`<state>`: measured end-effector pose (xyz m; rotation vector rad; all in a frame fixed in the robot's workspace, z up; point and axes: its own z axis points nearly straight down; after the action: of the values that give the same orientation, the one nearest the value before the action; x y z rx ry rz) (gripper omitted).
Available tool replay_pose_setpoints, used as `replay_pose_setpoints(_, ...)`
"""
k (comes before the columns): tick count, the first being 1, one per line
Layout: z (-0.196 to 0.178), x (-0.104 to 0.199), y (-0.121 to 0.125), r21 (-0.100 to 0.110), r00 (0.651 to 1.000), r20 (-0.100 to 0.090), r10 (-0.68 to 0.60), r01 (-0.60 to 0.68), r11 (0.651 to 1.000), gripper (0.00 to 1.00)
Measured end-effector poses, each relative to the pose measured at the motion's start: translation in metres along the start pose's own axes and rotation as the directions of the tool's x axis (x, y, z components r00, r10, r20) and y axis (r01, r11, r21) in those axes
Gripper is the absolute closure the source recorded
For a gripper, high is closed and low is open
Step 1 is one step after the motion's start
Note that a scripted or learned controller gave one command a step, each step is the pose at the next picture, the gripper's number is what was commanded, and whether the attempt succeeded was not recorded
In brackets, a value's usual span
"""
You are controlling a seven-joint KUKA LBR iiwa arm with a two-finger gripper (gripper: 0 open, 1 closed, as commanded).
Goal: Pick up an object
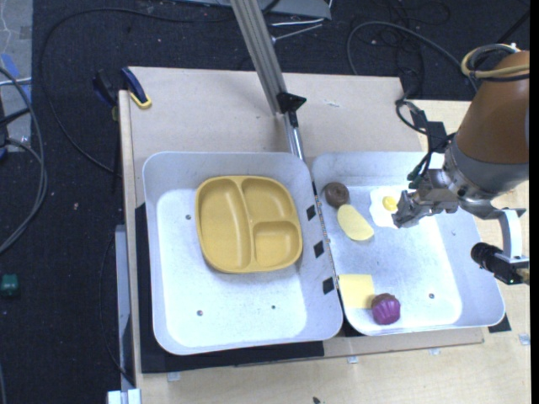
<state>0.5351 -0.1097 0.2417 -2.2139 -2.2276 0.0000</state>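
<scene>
The end effector (407, 212) hangs low over the upper part of the right bin (446, 310), at the tip of the grey arm (497, 133) with its orange band, which comes in from the right. Whether it is apart or together cannot be told from this slant, and nothing shows clamped in it. Right at its tip, on its left, lies a fried egg (383, 206), white with a yellow yolk, partly covered by the end effector. Just beyond the egg to the left is a pale yellow oval piece (354, 223), and a brown round piece (336, 194) sits up-left of that, near the bin's inner edge. Below and to the left of the end effector, well apart from it, a yellow square block (355, 290) lies flat with a purple lump (386, 309) touching its lower right corner. Far to the left, in the left bin (168, 301), rests a yellow divided plate (249, 223). Both bins sit side by side on the tan worktop (210, 108).
</scene>
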Motion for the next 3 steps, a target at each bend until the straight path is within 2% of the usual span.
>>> replay_pose_setpoints(1,-0.007,0.052,-0.009,0.000,1.000,0.000,0.000,0.000,1.000,1.00)
replay_pose_setpoints(2,0.008,0.106,-0.011,0.001,1.000,0.000,-0.001,0.001,1.000,1.00)
replay_pose_setpoints(3,0.000,0.156,-0.012,-0.001,1.000,0.000,-0.002,0.002,1.000,1.00)
